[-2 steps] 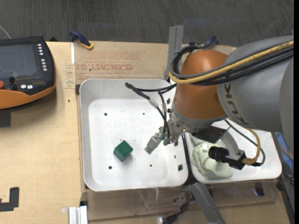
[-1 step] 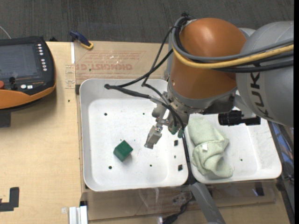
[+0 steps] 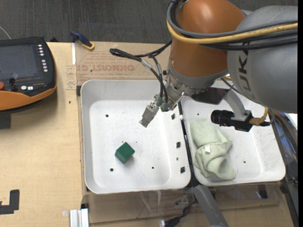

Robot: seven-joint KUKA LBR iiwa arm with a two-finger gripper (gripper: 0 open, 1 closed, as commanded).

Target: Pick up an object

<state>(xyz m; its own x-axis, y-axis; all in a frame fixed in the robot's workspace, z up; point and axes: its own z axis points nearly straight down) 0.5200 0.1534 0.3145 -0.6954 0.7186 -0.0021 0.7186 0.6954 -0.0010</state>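
A small green cube (image 3: 124, 152) lies on the floor of the left white bin (image 3: 90, 141), towards its front. My gripper (image 3: 147, 115) hangs above the same bin near its right wall, behind and to the right of the cube and well apart from it. It points down and to the left, and I see nothing held in it. A crumpled pale green cloth (image 3: 211, 150) lies in the right bin (image 3: 265, 174), on its left side.
The big orange and grey arm covers the back of the right bin. A black part (image 3: 230, 118) juts out over that bin. An orange and grey handheld pendant (image 3: 23, 74) rests on the bench at far left. Cardboard (image 3: 109, 67) lies behind the left bin.
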